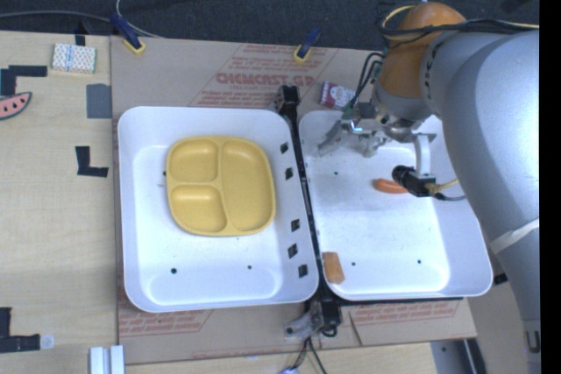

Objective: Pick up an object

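the arm reaches in from the right, its jaws (351, 136) over the far left part of the right bin (394, 267); whether they are released or clenched, i cannot tell. an orange carrot-like piece (387, 185) lies just right of them. a small tan block (332, 267) sits near the bin's near left corner. a yellow divided plate (219, 186) fills the left bin (149, 276).

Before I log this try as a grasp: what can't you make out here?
- Pincer: fingers too small and blurred to read; nothing visibly held.
- Orange object in the right bin: its right end is hidden by the black part, so its kind is unclear.
- Small packet behind the bins: print is too small.
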Robot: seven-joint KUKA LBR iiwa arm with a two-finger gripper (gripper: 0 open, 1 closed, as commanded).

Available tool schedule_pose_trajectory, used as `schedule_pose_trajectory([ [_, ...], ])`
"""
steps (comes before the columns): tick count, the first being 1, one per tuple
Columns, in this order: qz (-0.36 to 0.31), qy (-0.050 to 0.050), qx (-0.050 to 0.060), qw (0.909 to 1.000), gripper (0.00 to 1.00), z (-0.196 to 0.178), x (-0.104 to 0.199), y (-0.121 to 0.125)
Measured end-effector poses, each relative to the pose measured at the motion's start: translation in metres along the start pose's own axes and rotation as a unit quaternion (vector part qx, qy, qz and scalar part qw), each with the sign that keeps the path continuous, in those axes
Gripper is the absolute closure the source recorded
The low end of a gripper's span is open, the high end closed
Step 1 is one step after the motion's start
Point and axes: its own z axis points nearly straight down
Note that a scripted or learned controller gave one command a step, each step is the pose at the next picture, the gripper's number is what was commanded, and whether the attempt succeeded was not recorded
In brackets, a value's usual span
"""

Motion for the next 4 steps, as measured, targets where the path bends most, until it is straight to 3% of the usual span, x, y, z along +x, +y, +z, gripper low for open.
schedule_pose_trajectory([
  [2,0.001,-0.002,-0.001,1.0000,0.00,-0.002,-0.092,0.000],
  [3,0.002,-0.001,-0.001,1.0000,0.00,-0.002,-0.059,-0.073],
  [4,0.001,-0.002,-0.002,1.0000,1.00,-0.011,-0.059,-0.072],
])
